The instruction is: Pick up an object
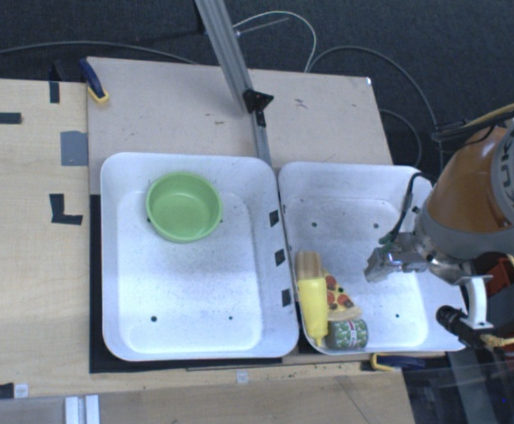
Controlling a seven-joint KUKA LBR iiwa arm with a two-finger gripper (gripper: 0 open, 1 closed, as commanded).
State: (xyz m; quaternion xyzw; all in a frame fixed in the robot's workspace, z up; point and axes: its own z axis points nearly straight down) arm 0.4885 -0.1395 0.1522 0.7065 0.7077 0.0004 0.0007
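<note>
A green bowl (184,206) sits in the upper part of the left bin (124,325). In the right bin (345,188), along its left wall near the front, lie a brown block (307,262), a yellow banana-like piece (313,306), a pizza-slice toy (338,296) and a small green can (347,333), packed together. My gripper (382,266) hangs over the right side of the right bin, to the right of that cluster and apart from it. Nothing shows between its fingers.
A grey metal pole (230,47) slants down from the top to the bins' shared back edge. Cables (345,56) loop on the dark floor behind the bench. A blue and yellow clamp (93,81) sits at the bench's back left corner.
</note>
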